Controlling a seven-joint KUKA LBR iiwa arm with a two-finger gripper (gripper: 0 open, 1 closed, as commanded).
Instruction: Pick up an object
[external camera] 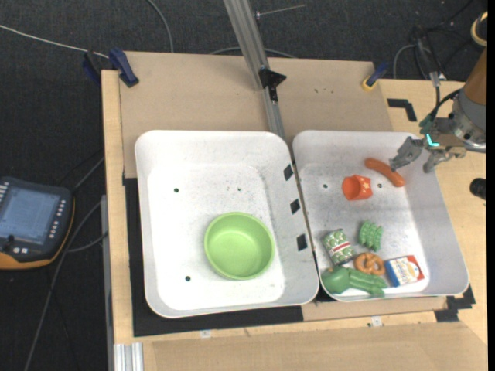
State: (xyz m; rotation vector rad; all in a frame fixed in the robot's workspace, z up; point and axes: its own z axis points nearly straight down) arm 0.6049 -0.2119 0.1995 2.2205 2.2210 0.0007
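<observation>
Hovering over right bin's (452, 242) upper right corner, end effector (418, 155) with fingers spread apart, nothing between them. Orange sausage-shaped toy (384, 171) just beside left fingertip, orange cup (356, 187) near it. Lower down: green toy (370, 234), small can (338, 245), pretzel (369, 263), carton (404, 270), green spoon (352, 281). Left bin (155, 161) holds green bowl (239, 245). Both on worktop (201, 91).

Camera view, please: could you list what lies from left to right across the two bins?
Green bowl in the left bin → green-and-white packet → orange cup → orange sausage → red-and-white carton → hand at the right bin edge.
</observation>
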